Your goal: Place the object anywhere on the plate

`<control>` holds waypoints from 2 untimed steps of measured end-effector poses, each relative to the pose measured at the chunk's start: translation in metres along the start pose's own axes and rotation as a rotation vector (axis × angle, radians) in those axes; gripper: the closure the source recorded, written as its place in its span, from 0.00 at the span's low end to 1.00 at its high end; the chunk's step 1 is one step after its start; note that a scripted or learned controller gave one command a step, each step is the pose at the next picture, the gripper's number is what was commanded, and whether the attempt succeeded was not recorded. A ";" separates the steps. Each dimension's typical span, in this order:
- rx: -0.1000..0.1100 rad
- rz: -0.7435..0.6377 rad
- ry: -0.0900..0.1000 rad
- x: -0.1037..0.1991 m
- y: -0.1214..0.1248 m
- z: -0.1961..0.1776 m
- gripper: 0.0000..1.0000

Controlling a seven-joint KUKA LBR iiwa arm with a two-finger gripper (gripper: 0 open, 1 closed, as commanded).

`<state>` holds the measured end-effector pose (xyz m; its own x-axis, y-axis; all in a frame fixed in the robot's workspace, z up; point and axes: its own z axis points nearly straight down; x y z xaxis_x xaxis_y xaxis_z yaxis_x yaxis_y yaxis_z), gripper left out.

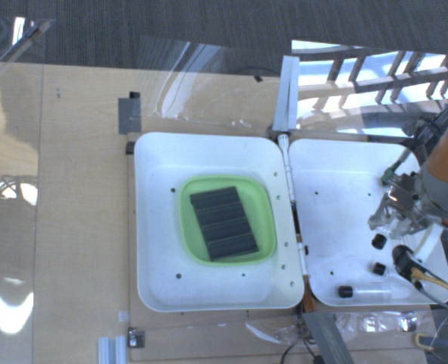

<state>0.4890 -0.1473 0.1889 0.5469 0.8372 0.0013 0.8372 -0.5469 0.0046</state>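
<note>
- You see two shallow white bins side by side on the light wooden tabletop [64,226]: the left bin [155,279] sits at the centre of the frame, the right bin [330,173] towards the right edge.
- In the left bin lies a green plate [263,226], square with rounded corners, roughly in the bin's middle.
- The object [223,223], a dark grey ribbed rectangular block, rests flat on the plate, turned slightly off the plate's edges and lying inside its rim.
- The end effector [396,212] stands over the right half of the right bin, at the right of the frame, well apart from the plate and the block.
- Above it you see the arm's orange band [445,169] at the right edge.
- You cannot tell from this view whether the end effector is released or clenched; nothing is visibly held in it.
- A small dark cylinder [345,291] lies near the lower edge of the right bin.
</note>
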 end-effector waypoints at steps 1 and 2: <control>0.003 -0.111 0.001 0.063 -0.042 -0.002 1.00; 0.002 -0.054 0.001 0.146 -0.040 0.005 1.00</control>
<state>0.5350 -0.0034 0.1843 0.5008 0.8656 0.0022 0.8656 -0.5008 0.0030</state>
